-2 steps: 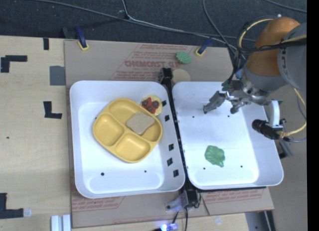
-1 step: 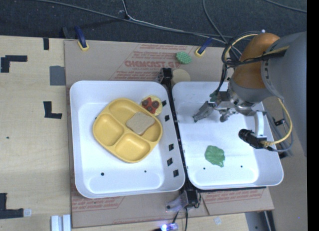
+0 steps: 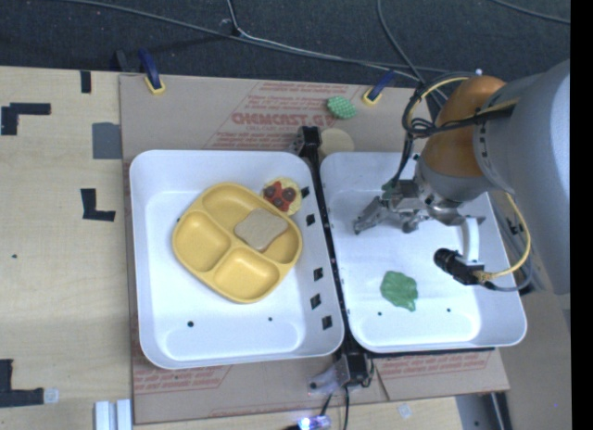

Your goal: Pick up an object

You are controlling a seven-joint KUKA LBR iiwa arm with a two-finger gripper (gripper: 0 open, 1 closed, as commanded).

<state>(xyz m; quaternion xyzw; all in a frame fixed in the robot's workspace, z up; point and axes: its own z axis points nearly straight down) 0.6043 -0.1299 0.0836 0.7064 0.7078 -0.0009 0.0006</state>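
Green and crumpled, the small soft leafy object [image 3: 399, 289] lies loose on the floor of the right-hand shallow white bin [image 3: 371, 331], toward its near edge. The two-finger metal gripper [image 3: 363, 225] hangs above the bin's far half, jaws spread, gripping nothing; the object sits nearer the camera, slightly arm-side.

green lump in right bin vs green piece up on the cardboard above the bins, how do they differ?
The green lump lies inside the right bin; the green piece lies on the brown cardboard outside both bins. The lump looks larger and darker, with an irregular, leafy outline; the piece looks smaller, paler and dotted in texture. Both are green, and both lie apart from the tool.
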